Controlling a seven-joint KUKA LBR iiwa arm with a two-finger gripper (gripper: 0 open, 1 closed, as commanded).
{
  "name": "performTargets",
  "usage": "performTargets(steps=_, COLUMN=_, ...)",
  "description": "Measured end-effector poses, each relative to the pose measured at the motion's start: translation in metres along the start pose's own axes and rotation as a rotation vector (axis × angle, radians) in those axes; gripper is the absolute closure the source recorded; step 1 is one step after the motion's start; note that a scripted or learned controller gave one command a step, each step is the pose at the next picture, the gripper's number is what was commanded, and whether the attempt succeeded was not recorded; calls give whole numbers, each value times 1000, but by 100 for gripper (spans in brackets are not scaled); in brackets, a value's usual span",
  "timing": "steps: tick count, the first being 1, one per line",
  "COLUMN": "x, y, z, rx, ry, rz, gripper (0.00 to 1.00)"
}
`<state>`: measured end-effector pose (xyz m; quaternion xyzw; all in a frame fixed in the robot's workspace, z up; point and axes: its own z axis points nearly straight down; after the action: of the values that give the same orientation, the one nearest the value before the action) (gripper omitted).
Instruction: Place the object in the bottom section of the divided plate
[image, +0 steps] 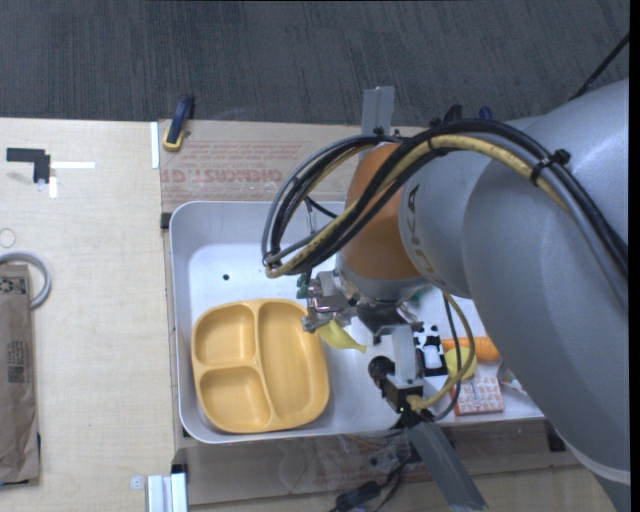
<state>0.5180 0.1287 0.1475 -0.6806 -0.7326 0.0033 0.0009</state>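
Observation:
A yellow divided plate (318, 398) with three sections lies in the front left of the white bin (200, 240). My gripper (322, 312) hangs at the plate's right rim, under the grey arm with its orange band (375, 225). A small yellow object (346, 339), perhaps a toy banana, shows just below and to the right of the gripper, beside the plate's right edge. Wrist and cables hide where the gripper meets the object, so I cannot tell whether it is held.
An orange carrot-like piece (472, 348) and a small printed box (480, 398) lie in the bin to the right, partly under the arm. Black and yellow cables (300, 215) loop over the bin's back half. A brown packet (15, 370) lies on the bench at far left.

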Motion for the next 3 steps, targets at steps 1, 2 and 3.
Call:
performTargets(steps=1, x=49, y=55, z=-16, rx=-2, ry=0, rz=284, gripper=100)
performTargets(steps=2, x=92, y=97, z=17, rx=-3, ry=0, rz=356, gripper=100)
performTargets(steps=3, x=90, y=134, z=10, rx=-3, ry=0, rz=612, gripper=100)
